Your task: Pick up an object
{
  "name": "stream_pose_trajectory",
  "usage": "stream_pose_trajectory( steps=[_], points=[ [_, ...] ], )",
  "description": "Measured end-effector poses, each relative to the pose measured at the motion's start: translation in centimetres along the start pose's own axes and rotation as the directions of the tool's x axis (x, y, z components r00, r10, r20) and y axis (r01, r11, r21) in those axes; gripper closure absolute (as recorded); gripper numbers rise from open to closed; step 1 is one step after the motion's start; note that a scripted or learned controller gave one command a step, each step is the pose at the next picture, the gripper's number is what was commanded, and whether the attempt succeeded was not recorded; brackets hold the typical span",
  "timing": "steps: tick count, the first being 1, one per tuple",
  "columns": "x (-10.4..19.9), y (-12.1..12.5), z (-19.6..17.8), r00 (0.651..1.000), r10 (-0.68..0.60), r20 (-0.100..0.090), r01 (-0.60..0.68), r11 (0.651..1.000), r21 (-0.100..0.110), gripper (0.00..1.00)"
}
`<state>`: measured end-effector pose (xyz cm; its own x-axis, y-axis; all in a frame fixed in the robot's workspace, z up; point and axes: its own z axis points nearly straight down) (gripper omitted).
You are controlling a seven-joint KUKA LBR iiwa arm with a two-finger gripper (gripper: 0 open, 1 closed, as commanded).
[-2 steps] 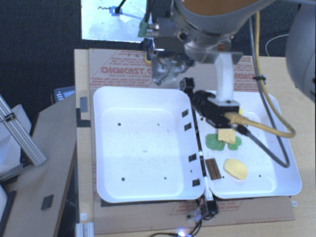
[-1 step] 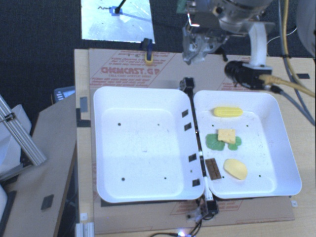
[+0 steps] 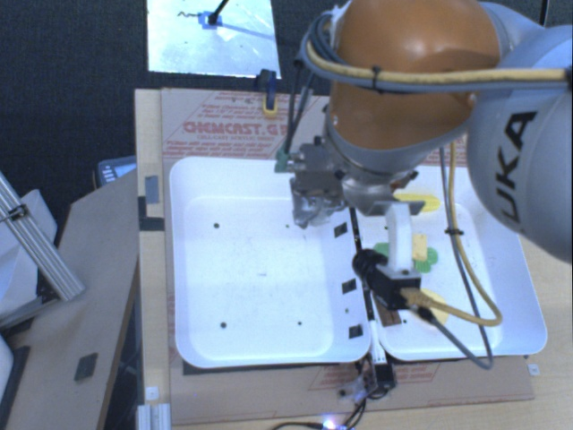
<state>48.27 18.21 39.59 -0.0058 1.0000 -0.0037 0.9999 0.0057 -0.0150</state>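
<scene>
The big arm [image 3: 430, 70] hides much of the right bin [image 3: 515, 321]. Peeking out there are a yellow thing [image 3: 419, 202] and a green thing [image 3: 428, 258]. The gripper [image 3: 309, 206] hangs over the left bin [image 3: 242, 267].

Light is even and fairly bright, from above. The white bins [image 3: 260, 276] are nearly washed out, with soft faint shadow under the arm [image 3: 421, 79]. Behind the bins a foil sheet [image 3: 210, 25] glares. The arm looks slightly soft.
</scene>
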Motion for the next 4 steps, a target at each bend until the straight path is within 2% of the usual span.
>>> stream_pose_trajectory(
  steps=[1,2,3,4],
  points=[
    [4.7,0.4,9.6,1.000,-0.001,-0.002,0.001,1.000,-0.008,1.00],
    [-3.5,0.6,8.7,1.000,0.012,-0.002,-0.012,1.000,-0.016,1.00],
    [-2.7,0.5,4.9,1.000,0.002,-0.006,-0.002,1.000,-0.020,1.00],
    [-15.1,0.5,5.8,1.000,0.017,0.000,-0.017,1.000,-0.018,1.00]
  ],
)
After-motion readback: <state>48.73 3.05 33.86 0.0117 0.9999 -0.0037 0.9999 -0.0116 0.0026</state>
